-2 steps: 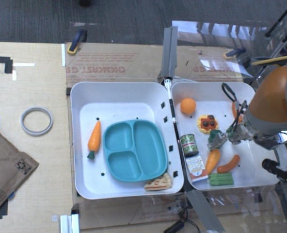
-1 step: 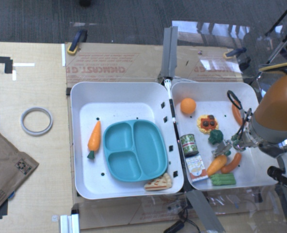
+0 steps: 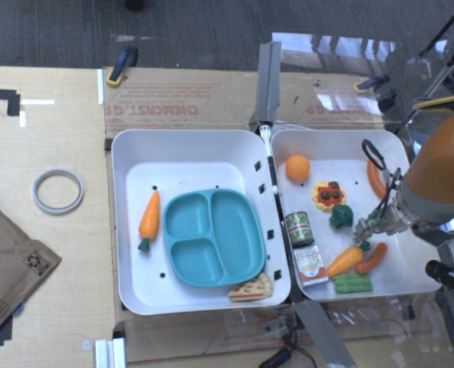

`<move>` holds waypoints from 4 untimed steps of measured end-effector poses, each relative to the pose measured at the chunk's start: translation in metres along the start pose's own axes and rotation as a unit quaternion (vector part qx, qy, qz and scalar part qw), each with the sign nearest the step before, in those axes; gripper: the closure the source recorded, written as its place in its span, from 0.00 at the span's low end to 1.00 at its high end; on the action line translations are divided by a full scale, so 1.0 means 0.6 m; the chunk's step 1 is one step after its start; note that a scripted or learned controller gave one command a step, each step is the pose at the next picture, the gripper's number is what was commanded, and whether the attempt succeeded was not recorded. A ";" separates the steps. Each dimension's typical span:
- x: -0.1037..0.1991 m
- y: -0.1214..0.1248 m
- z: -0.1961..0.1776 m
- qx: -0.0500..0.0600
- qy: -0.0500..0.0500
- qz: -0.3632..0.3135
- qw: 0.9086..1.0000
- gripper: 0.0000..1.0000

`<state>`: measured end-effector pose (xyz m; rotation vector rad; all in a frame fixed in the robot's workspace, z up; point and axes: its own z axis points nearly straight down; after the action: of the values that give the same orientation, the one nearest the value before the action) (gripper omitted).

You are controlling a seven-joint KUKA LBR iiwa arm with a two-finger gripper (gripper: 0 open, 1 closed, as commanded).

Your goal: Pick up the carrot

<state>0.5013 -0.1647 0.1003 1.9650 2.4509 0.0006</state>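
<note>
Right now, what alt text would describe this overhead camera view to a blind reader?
A grey robot arm's gripper hovers over an orange toy carrot in the right white bin, among other toy food. The left white bin holds a teal divided plate and another carrot.

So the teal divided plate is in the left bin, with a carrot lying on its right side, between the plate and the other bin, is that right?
Not quite. The camera view shows the teal divided plate in the left bin, but that carrot lies on the plate's left side, between the plate and the bin's outer left wall, not towards the other bin.
</note>
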 end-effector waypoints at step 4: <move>-0.030 0.101 -0.166 0.000 -0.001 -0.135 0.991 0.00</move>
<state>0.5645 -0.1690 0.1998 1.6149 2.6918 -0.0012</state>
